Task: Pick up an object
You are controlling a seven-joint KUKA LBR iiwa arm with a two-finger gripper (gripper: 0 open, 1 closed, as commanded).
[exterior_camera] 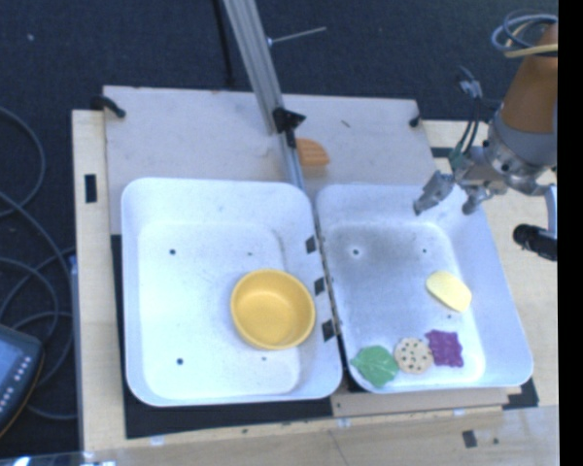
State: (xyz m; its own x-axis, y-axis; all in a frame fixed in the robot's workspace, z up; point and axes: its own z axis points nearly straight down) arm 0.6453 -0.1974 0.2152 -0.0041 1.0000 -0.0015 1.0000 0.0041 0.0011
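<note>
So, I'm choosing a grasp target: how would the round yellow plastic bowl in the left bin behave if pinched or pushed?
The round yellow plastic bowl looks rigid and probably light. Its raised rim offers a pinch point, though smooth walls may slip. Sitting upright on a flat base, it would likely slide rather than roll across the left white bin.

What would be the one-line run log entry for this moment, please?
tool: open, above right bin's far edge, holding nothing | right bin: yellow piece, green piece, cookie, purple piece | left bin: yellow bowl

Bowl point(272, 309) in L bin point(155, 212); four small items in R bin point(389, 212).
</note>
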